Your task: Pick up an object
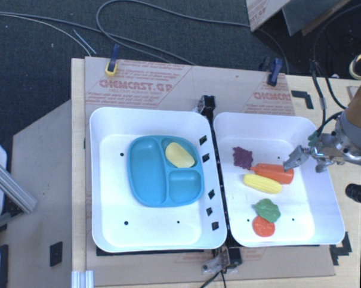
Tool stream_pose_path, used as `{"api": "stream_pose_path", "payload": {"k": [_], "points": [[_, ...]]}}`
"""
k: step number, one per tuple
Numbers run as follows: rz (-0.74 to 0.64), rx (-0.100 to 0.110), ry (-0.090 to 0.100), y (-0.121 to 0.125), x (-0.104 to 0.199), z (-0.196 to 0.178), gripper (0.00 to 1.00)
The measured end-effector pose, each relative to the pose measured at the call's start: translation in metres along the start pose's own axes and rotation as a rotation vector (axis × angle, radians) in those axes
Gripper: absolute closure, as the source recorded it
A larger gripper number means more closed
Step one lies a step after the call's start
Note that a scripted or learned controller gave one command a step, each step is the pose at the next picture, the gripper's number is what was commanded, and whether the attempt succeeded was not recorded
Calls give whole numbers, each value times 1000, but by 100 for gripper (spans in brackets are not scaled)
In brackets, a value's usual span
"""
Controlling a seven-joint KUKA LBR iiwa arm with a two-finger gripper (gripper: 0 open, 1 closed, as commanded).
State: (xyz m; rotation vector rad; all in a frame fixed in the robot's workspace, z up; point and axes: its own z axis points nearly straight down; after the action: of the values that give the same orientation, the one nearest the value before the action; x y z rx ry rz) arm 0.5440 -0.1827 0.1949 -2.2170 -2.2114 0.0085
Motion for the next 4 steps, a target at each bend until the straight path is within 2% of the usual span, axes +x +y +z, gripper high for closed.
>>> {"api": "stream_pose_path", "payload": {"k": [1, 3, 4], "points": [[-3, -10, -2, 3, 0, -5, 0], [-4, -8, -1, 7, 3, 81, 0], [-3, -7, -1, 7, 4, 111, 0]]}}
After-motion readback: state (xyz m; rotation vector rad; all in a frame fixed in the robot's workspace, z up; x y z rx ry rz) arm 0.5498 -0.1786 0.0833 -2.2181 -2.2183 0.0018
